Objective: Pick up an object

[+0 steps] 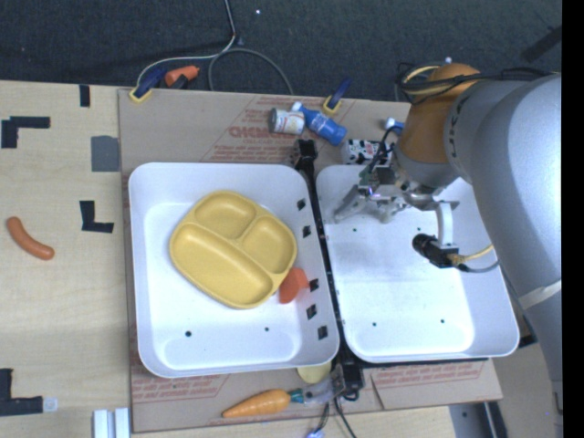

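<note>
Yellow divided plate (pixel 234 247) lies in the left bin (pixel 146 272), and I take it as the landmark. An orange piece (pixel 292 286) touches its lower right rim. To the right of the plate, over the far left corner of the right bin (pixel 429 331), hangs the gripper (pixel 350 208); between its fingers I see nothing, but if they are apart or together I cannot tell. Below the plate, outside the bins, lies a toy carrot (pixel 256 403). Far left of the plate, on the bench, lies a toy sausage (pixel 29 238). Above the plate lies a small bottle (pixel 288 119).
</note>
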Motion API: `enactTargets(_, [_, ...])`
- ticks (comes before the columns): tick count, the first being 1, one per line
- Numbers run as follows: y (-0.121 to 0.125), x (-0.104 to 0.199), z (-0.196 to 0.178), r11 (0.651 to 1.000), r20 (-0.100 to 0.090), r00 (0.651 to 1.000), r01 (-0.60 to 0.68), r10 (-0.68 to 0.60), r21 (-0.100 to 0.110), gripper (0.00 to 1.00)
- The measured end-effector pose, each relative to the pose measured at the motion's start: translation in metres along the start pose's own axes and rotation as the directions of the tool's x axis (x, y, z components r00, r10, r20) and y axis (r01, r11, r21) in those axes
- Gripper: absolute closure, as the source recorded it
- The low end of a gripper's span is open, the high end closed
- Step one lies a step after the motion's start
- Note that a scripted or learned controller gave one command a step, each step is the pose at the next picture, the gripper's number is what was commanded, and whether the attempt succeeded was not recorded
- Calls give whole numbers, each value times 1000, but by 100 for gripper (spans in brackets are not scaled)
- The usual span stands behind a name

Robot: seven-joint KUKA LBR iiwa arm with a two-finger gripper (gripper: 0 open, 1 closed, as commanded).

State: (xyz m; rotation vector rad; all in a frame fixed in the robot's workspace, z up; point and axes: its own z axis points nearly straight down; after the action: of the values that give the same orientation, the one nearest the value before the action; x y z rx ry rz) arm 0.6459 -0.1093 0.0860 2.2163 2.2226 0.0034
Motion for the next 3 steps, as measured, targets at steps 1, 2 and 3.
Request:
enactTargets(1, [23, 10, 1, 1000, 1, 1000, 0, 0, 3, 0])
enactTargets(2, [-1, 15, 0, 1000, 2, 1000, -3, 3, 1, 0])
enactTargets(3, [23, 11, 1, 1000, 0, 1000, 0, 0, 5, 0])
